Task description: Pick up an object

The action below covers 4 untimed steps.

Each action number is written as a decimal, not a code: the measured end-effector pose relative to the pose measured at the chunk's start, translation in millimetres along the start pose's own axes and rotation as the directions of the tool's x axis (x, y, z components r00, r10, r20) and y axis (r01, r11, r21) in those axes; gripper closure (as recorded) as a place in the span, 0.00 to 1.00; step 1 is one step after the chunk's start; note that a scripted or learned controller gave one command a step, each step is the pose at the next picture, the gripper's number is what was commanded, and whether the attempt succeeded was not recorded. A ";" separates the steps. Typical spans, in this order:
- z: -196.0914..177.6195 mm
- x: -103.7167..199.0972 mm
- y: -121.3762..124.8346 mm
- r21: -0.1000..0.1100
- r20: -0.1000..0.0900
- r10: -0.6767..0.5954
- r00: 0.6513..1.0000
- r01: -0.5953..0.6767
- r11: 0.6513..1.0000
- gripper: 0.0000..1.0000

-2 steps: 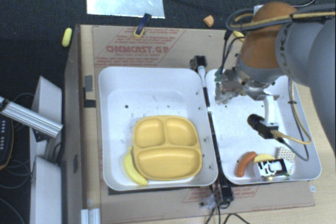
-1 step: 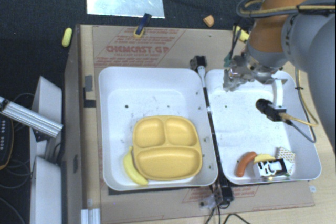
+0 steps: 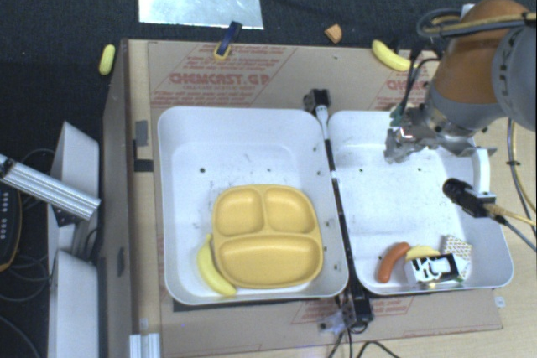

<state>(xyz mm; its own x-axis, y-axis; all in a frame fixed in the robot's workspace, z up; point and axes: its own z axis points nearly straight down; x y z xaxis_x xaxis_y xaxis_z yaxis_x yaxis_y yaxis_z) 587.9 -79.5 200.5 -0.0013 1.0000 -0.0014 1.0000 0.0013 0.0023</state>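
In the left bin [image 3: 180, 138] lies a yellow divided plate [image 3: 267, 235] with 3 compartments, and a yellow banana [image 3: 211, 268] lies along its lower left edge, touching it. The plate is broad and flat, so I judge it is a poor choice for 2 fingers; the banana is better, but it is pressed between the plate and the bin wall.

In the right bin [image 3: 369, 205], the things are gathered in the lower corner near the front wall: a small orange-red sausage [image 3: 391, 261], a thin yellow piece [image 3: 422, 251] just beside it, and a black and white box [image 3: 437, 268] touching the yellow piece. The middle of this bin is bare.

The gripper [image 3: 401, 143] hangs over the upper part of the right bin, well apart from this group. Whether the fingers are spread or closed I cannot tell, because the wrist covers them; nothing is seen held under it.

The step in hand, as I judge it, is the approach to 1 object. To do it well, the arm should travel toward the front corner of the right bin and choose the sausage, since it lies a little free on the left side of the group. The fingers should close across its narrow width, not along its length, and come down straight so they do not push the box or hit the front wall.
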 end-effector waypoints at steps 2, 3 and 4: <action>16.4 33.0 2.7 0.001 -0.001 0.000 1.000 0.000 1.000 1.00; 15.9 29.2 12.4 0.000 -0.002 -0.001 1.000 0.001 1.000 1.00; 16.1 18.6 5.0 0.000 -0.001 0.000 1.000 0.000 1.000 1.00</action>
<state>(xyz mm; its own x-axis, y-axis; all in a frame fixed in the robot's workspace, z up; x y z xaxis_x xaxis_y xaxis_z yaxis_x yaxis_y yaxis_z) 592.9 -61.0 184.5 -0.0013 1.0000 -0.0006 1.0000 0.0013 0.0018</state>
